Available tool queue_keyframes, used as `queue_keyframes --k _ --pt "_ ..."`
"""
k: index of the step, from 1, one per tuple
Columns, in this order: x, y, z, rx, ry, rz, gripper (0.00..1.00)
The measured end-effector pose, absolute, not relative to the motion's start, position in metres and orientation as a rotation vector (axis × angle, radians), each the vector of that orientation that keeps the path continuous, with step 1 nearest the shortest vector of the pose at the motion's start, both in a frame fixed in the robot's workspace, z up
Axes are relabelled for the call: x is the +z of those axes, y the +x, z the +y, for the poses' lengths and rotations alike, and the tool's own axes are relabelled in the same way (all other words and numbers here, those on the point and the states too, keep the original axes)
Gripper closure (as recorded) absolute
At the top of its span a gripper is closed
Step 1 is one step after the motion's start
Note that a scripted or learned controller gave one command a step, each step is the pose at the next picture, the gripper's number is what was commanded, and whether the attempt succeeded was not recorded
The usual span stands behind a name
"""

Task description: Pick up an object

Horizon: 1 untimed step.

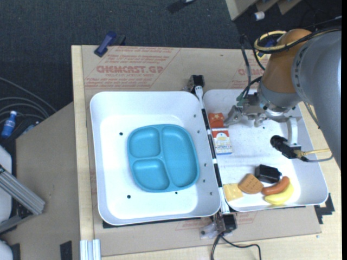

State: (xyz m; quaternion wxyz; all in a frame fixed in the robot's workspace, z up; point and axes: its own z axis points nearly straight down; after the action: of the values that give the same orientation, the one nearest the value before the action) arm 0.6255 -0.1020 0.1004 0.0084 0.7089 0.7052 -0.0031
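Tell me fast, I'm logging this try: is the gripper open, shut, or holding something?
Gripper: above the right bin; cannot be told from this view whether it is open, shut, or holding anything.

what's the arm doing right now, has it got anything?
The grey arm reaches in over the right bin, with its gripper near that bin's far end, above the small red and white boxes. Nothing shows between its fingers. The toy food lies untouched at the bin's near end. The left bin holds a blue divided plate.
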Motion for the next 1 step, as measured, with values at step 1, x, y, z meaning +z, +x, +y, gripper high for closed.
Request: queue_keyframes --k 1 --pt "0.1097 0.6265 -0.0978 0.001 2.216 2.207 1.00"
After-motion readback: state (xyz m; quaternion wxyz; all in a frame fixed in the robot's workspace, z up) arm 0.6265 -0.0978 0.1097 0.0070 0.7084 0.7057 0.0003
